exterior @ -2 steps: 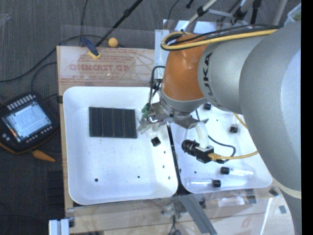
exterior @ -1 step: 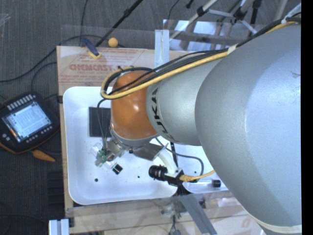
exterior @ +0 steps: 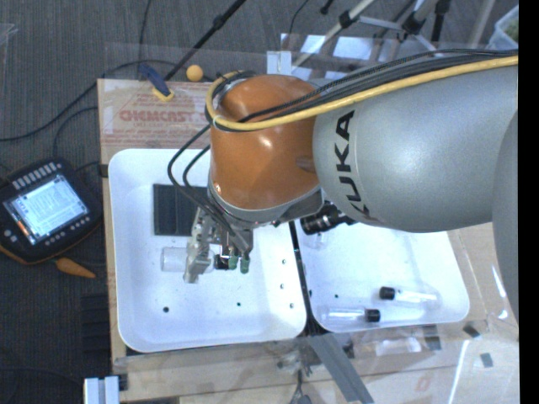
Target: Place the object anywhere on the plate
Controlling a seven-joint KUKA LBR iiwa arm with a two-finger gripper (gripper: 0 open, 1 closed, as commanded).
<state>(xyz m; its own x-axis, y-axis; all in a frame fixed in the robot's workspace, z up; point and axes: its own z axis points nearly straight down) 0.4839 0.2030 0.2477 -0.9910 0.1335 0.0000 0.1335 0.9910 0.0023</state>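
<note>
jaws over left bin, beside black plate.

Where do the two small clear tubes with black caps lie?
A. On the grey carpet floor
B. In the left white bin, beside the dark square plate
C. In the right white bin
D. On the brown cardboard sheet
C: both small clear tubes with black caps lie on the floor of the right white bin, near its front edge.

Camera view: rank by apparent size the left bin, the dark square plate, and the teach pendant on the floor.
1. Left bin
2. Teach pendant
3. Dark plate, partly hidden by the arm, so its rank against the pendant is unsure.
</note>
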